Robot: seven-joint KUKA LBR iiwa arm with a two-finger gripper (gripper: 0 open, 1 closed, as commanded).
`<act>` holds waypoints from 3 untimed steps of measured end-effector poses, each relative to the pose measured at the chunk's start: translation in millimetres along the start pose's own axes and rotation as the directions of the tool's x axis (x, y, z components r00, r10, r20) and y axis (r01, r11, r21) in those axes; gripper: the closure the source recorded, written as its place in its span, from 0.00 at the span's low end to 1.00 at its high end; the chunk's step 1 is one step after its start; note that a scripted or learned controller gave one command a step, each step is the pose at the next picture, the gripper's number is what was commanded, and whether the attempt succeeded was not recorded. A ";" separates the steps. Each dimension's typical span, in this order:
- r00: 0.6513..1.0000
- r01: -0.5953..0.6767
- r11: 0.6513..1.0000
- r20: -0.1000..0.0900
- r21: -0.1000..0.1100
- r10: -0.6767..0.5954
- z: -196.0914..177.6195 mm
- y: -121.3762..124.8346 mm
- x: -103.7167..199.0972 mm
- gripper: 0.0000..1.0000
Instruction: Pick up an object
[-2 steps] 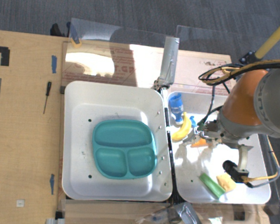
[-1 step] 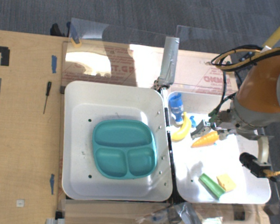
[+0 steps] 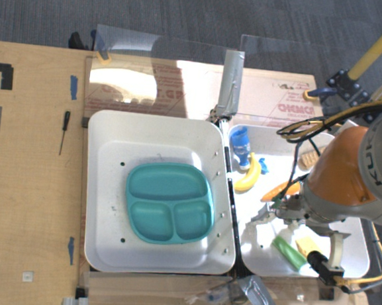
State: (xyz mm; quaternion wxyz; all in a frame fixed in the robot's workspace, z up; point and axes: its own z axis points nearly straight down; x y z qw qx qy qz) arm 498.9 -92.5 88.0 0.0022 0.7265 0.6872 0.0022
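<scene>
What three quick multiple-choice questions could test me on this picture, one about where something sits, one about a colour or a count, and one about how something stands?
1. Where does the teal tray lie?
A. in the left bin
B. in the right bin
C. on the cardboard outside both bins

2. How many compartments does the teal tray have?
A. two
B. three
C. five

3. How does the banana sit in relation to the arm?
A. hanging from the arm
B. lying in the right bin, apart from the arm
C. lying on the teal tray

Answers:
1 A, the tray rests on the floor of the left bin.
2 B, one long section runs across the top with two smaller ones below.
3 B, the banana lies near the left wall of the right bin, by the blue bottle, with white floor between it and the arm.
</scene>
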 end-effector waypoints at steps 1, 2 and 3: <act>1.000 -0.025 1.000 0.002 0.002 0.025 2.1 123.9 -23.2 0.00; 1.000 -0.021 1.000 0.003 -0.004 0.021 -11.0 126.2 -21.1 1.00; 1.000 -0.028 1.000 -0.001 -0.004 0.028 -101.0 169.0 43.1 1.00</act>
